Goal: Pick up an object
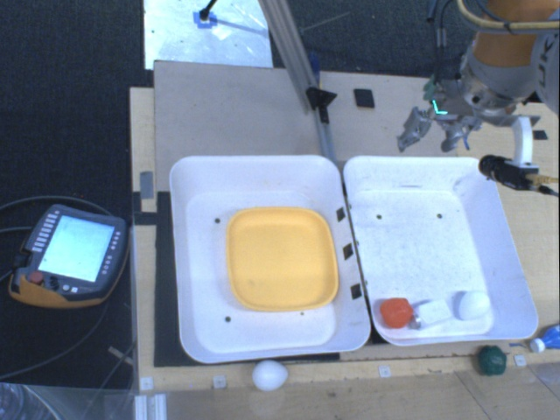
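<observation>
The right-hand bin (437,234) serves as the landmark, and the arm (507,33) hangs above its far rim, well apart from anything worth taking. Beside it, touching along the near wall, the left-hand bin (197,234) carries a yellow plate (282,258) lying flat, which looks too broad and low for two fingers to bite. The gripper (435,135) sits just beyond the right-hand bin's far edge with its fingers spread apart and nothing between them. The graspable things lie in that bin's near corner: a white egg-shaped object (473,305) toward the right, a small white block (432,312) beside it, and an orange ball (395,312) touching the block. A sound approach, I judge, would cross the bin to the near wall, descend over the orange ball, and close across it from the free side.
</observation>
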Robot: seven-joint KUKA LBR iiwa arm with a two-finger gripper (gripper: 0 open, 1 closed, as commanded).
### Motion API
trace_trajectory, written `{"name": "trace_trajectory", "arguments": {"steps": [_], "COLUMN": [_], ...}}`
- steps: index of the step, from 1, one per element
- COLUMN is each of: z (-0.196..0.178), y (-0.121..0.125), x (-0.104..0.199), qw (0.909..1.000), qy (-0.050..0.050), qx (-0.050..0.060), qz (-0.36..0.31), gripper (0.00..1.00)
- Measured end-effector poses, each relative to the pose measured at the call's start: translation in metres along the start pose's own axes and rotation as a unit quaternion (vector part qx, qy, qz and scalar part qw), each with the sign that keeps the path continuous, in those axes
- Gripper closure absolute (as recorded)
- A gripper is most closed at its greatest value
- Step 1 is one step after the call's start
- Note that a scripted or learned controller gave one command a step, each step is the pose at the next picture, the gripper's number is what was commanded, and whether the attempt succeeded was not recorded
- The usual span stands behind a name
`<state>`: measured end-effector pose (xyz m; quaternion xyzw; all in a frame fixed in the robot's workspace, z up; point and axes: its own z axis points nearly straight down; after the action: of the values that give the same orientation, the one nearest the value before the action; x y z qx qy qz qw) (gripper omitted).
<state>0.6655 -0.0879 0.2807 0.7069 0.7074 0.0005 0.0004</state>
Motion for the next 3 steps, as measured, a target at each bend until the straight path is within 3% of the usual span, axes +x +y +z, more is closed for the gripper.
{"name": "trace_trajectory", "arguments": {"steps": [1, 3], "z": [0.0, 0.101], "y": [0.0, -0.001], "x": [0.0, -0.004], "qw": [1.0, 1.0], "qy": [0.0, 0.0], "qx": [0.0, 0.003], "qz": [0.0, 0.0], "gripper": [0.0, 0.0]}}
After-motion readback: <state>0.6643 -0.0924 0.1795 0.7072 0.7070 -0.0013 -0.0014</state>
